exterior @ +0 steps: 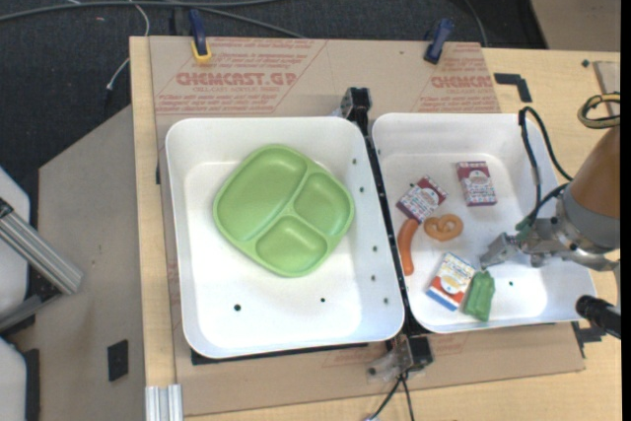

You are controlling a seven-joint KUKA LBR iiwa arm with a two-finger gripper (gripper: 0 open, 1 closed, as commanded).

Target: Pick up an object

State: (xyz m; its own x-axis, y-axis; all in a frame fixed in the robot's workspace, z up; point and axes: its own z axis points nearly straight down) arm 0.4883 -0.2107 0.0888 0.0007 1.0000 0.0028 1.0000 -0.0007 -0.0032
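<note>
Hovering low in the right bin point(513, 138), the gripper point(501, 249) is being seen with metal fingers apart, just beside a green block point(480, 296) and glossy carton point(451, 279).

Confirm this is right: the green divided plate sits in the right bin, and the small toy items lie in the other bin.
Not right. The camera view shows the green divided plate in the left bin; the small toy items, such as the pretzel, lie in the right bin.
</note>
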